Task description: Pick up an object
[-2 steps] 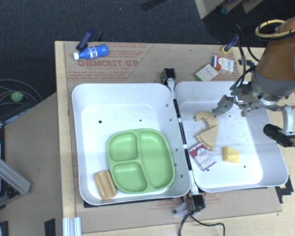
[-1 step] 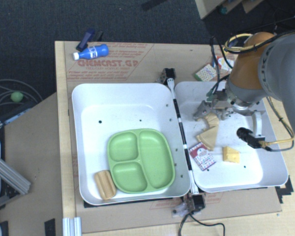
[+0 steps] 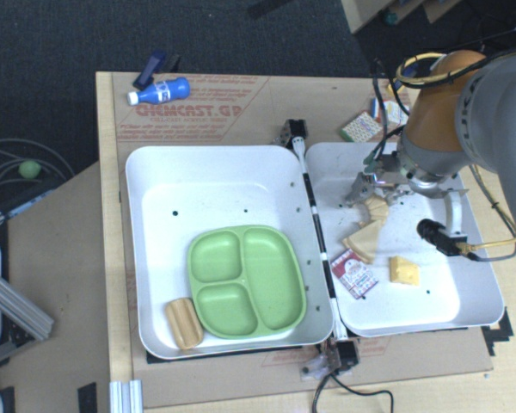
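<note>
Camera view. My gripper (image 3: 371, 189) is low in the right bin (image 3: 430, 321), just above the tan wedge (image 3: 365, 241), which I take as the nearest candidate for the pick. A small pale scrap sits between my tip and the wedge, and I cannot tell whether it touches me or is part of the wedge. Whether my gripper is spread or closed I cannot tell, because the wrist hardware hides its tip. Nothing can be seen gripped.

Method, as I judge it. The wedge lies flat on the bin floor with its long edge slanting, so I should line my closing direction across its narrow width and not along its length. I should descend until I am nearly at the floor before closing, since a thin flat piece slips out of a high grasp. The red-and-white packet (image 3: 355, 276) lies just below the wedge and the yellow cube (image 3: 403, 271) lies to the wedge's lower right. A centred descent keeps both out of the closing path. The lift should go straight up.

Pose. My arm enters from the right of the wedge. The orange band (image 3: 439, 101) is above and to the right of the wedge, and the wrist is bent down toward the bin floor.
</note>
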Controlling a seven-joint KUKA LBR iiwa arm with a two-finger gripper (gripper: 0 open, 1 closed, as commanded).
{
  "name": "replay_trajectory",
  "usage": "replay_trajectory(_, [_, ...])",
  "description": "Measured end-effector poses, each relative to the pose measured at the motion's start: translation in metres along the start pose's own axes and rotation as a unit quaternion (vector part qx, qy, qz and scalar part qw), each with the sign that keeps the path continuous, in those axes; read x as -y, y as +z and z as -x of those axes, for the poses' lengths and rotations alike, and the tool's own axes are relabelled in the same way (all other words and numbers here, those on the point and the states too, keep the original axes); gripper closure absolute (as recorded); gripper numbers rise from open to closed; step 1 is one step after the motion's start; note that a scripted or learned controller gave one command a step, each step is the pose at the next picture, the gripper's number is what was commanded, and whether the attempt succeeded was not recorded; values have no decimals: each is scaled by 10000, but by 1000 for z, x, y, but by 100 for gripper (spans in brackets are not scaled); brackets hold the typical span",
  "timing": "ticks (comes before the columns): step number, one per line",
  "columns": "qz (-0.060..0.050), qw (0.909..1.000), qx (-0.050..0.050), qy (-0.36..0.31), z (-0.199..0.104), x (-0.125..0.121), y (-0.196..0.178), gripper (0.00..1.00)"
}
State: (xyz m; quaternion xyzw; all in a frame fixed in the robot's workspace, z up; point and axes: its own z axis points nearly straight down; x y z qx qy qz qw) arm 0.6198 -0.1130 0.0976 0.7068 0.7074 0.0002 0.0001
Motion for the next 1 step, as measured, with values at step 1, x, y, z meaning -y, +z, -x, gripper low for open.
replay_trajectory(1, [12, 10000, -7, -11, -88, 25, -88, 100])
